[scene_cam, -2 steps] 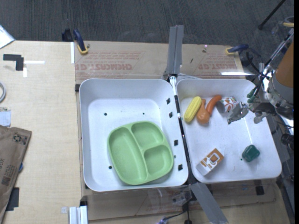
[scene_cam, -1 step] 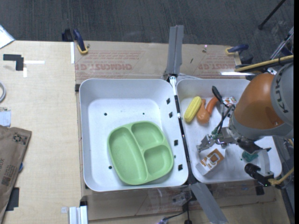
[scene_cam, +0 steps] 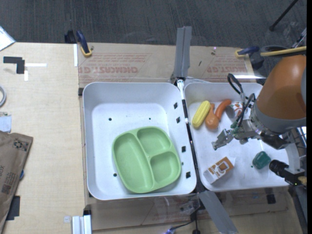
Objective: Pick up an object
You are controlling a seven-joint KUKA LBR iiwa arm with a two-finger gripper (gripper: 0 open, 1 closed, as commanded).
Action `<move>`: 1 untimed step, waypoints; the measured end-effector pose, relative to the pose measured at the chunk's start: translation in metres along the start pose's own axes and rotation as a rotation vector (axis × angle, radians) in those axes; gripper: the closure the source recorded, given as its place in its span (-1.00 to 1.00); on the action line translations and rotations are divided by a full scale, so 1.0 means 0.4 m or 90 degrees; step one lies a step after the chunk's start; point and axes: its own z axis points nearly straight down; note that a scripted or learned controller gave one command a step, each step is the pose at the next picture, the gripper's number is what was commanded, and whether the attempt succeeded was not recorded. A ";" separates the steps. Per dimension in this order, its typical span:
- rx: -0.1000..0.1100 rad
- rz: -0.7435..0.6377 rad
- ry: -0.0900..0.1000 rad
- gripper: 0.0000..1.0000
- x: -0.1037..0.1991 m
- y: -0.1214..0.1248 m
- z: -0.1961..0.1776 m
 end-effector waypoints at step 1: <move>0.000 0.012 0.000 -1.00 -0.050 -0.035 0.250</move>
